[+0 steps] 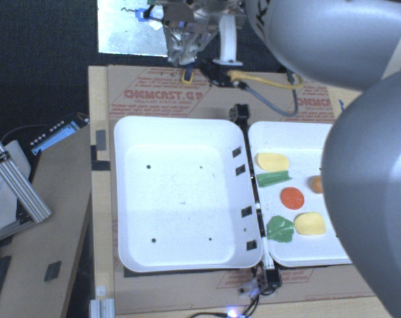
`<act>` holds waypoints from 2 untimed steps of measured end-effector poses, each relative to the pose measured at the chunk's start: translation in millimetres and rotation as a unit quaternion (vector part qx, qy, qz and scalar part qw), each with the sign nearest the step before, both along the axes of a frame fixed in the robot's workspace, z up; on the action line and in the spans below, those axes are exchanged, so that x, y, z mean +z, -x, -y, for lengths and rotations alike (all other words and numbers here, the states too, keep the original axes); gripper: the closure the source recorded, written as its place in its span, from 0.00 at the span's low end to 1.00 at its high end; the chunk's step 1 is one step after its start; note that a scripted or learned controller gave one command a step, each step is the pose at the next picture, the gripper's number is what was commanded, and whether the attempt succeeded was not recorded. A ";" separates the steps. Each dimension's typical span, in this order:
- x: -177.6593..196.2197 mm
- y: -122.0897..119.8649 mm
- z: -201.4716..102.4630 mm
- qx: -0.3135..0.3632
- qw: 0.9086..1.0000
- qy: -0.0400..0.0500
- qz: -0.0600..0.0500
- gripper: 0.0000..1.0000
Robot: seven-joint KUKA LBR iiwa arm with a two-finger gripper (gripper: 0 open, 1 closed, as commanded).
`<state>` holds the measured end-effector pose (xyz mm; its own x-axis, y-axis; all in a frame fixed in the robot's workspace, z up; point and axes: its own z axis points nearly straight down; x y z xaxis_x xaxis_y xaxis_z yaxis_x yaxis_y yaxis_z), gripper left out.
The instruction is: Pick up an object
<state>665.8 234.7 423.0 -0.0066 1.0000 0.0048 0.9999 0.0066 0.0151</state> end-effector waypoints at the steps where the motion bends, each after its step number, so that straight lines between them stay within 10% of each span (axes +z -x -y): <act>1: 23.6 -2.9 0.3 0.000 1.000 0.002 -0.005 1.00; 2: 43.2 -2.6 0.2 0.000 1.000 0.002 -0.006 1.00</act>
